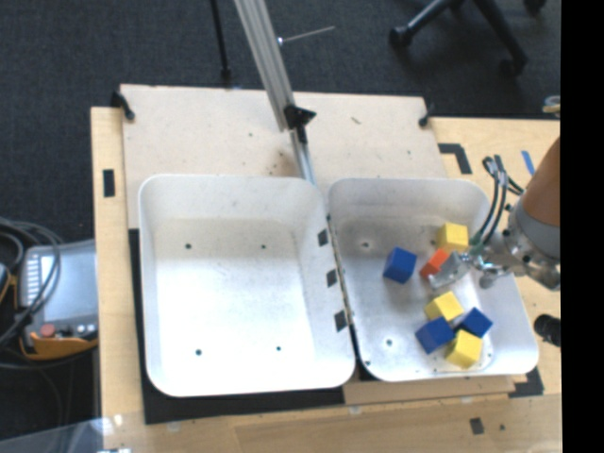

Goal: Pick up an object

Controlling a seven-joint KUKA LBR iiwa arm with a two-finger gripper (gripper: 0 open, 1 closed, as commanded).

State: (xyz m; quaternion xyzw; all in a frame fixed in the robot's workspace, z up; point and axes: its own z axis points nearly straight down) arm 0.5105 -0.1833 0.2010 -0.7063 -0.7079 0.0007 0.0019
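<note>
1. Camera view, layout: the right bin (377,206) holds all the blocks; the left bin (160,253) sits beside it. The gripper (460,270) reaches in from the right, low among the blocks.
2. Camera view, gripper: it sits right against the orange block (434,263); whether it is apart, together or clamped on anything cannot be told at this size.
3. Camera view, nearest target: the orange block lies just beside the upper yellow block (454,236), with a blue block (399,264) near on the left. A close here could nudge the orange block sideways rather than trap it.
4. Camera view, crowding: the yellow block (444,306) just below could get pinched as well, or jam the close.
5. Camera view, cluster: the blue and yellow blocks near the front rim touch; any sweep could scatter them.
</note>
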